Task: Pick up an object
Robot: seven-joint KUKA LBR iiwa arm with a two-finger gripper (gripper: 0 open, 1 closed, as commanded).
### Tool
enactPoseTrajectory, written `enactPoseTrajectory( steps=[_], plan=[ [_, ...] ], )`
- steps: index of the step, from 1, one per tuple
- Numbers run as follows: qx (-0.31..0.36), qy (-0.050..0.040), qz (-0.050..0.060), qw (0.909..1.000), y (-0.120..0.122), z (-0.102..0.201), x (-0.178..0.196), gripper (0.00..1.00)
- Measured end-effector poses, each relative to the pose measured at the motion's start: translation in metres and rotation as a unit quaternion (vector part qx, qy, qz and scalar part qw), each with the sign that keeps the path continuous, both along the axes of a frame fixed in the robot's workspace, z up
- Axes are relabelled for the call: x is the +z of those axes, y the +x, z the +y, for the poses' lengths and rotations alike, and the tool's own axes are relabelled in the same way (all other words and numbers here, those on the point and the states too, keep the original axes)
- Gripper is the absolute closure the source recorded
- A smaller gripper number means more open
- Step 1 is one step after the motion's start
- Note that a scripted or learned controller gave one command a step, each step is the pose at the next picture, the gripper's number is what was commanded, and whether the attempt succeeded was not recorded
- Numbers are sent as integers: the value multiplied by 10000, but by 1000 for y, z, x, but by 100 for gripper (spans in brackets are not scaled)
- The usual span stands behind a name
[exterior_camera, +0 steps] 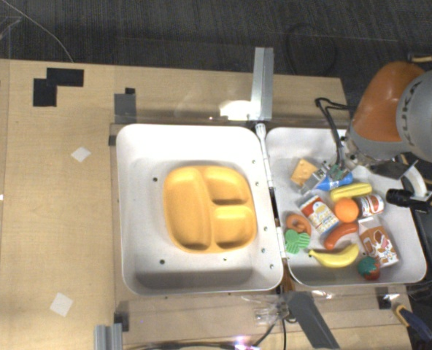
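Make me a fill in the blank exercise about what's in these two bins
1. The yellow plastic divided tray lies in the ____ white bin.
2. The round orange toy fruit sits in the ____ white bin.
3. The yellow toy banana lies just ____ the red toy sausage in the picture.

Missing words: left; right; below

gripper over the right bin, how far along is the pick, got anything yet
Done: the arm has reached over the right bin, gripper low at the pile's far edge beside the cracker. In hand: nothing visibly lifted; the orange, banana and corn lie in the bin. Left: grasp and raise one. The yellow tray sits in the left bin.
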State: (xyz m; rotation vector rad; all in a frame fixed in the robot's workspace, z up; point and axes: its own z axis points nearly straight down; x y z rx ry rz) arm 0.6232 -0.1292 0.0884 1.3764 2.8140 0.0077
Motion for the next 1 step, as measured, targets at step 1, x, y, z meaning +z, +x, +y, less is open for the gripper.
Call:
enactPoseTrajectory(
  steps=[1],
  plan=[
    [35, -17, -55, 10000, 3, 0, 15, 100]
  ],
)
